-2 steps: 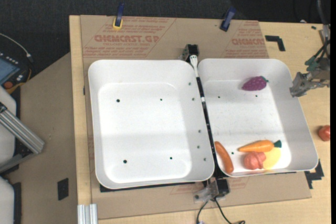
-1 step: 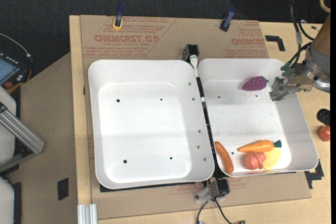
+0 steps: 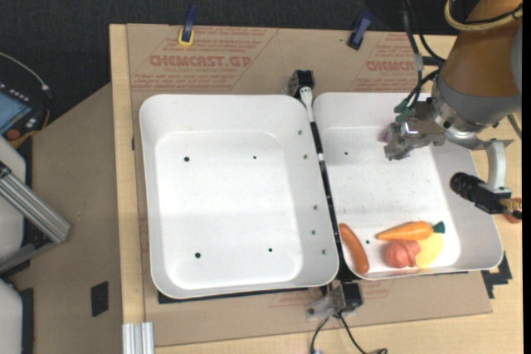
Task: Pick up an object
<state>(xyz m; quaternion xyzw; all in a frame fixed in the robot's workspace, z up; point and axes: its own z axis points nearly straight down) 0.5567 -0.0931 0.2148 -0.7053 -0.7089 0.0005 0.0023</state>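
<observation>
Carrot (image 3: 406,231) lies in the right bin's (image 3: 377,113) near corner, touching the pink and yellow pieces; your gripper (image 3: 401,138) hovers farther back, and you can't tell its fingers' state.

One fixed camera looks down on my bench (image 3: 124,178) at a slant from above — far enough back to take in both white bins: the left bin (image 3: 228,195) and the right bin (image 3: 390,195) sit side by side across the frame. My arm (image 3: 481,54) reaches in from the right edge — near the top.
</observation>
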